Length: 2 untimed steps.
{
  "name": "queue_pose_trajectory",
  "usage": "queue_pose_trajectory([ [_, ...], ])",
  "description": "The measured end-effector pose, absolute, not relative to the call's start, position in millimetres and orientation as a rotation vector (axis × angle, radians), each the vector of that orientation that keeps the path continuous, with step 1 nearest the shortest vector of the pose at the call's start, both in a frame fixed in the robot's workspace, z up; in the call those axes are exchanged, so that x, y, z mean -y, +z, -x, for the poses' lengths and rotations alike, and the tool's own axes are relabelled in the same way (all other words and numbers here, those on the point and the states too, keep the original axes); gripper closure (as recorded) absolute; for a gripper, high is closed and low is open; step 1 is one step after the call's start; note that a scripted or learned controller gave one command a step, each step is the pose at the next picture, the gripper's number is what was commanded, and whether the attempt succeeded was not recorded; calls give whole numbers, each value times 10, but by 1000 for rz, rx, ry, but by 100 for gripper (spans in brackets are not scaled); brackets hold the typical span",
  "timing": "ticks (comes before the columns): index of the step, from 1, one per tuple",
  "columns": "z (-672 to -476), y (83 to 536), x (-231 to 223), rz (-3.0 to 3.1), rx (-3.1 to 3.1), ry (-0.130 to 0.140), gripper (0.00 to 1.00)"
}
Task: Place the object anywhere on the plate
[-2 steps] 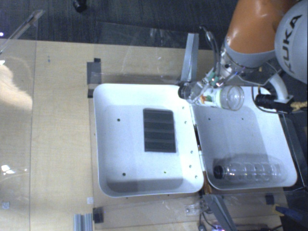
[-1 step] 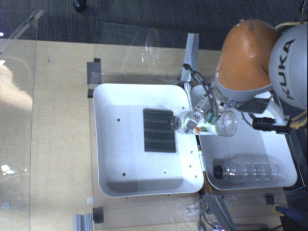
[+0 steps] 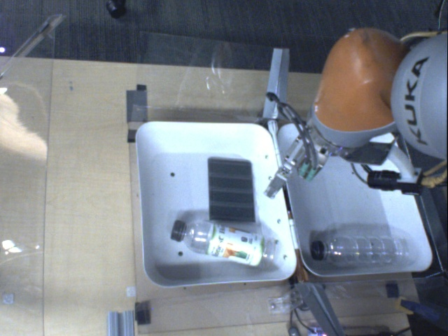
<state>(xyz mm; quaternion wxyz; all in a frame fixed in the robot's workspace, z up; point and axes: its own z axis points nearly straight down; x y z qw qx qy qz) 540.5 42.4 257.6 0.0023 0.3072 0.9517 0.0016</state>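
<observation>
The left bin (image 3: pixel 150 187) holds a dark ribbed plate (image 3: pixel 231 189) and a labelled bottle (image 3: pixel 222 241) lying just below it. The right bin (image 3: pixel 420 254) holds a clear bottle (image 3: pixel 360 248). The jaws (image 3: pixel 278 182) hover between the bins; how they stand I cannot tell.

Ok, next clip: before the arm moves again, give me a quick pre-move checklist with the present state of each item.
1. Gripper position: over the divide between the bins, right of the dark ridged plate: ok.
2. Object held between the fingers: nothing seen there: not ok.
3. Labelled bottle reachable: lying on its side in the left bin: ok.
4. Plate surface free: bottle overlaps its near edge; touching or resting on it, cannot tell.
5. Clear bottle lying in the right bin, apart from the gripper: ok.
</observation>
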Motion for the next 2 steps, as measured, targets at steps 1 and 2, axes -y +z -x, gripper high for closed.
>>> queue_pose_trajectory([
  [1, -5604, 1850, -165, -562, -3086, 4, 0],
  [2, -5718, 1863, -827, -71, -3132, 6, 0],
])
